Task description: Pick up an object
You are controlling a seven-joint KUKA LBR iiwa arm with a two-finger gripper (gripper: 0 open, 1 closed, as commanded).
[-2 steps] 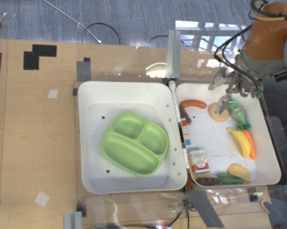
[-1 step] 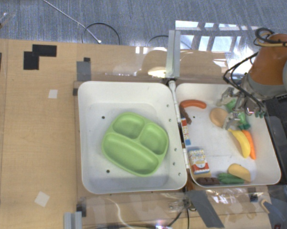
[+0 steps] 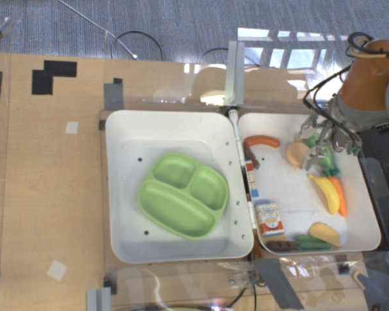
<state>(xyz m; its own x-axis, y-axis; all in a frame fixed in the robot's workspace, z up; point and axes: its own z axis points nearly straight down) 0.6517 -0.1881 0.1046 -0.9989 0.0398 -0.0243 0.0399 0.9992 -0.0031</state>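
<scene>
Hovering low in right bin (image 3: 369,235), gripper (image 3: 318,153) (finger opening too blurred to tell) beside tan bread roll (image 3: 297,154), just above banana (image 3: 327,194) and carrot (image 3: 339,195).

No legible text; small carton (image 3: 268,217) with print too blurred to read

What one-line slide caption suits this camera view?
Gripper poised over toy foods in the right bin; green divided plate in the left.
</scene>
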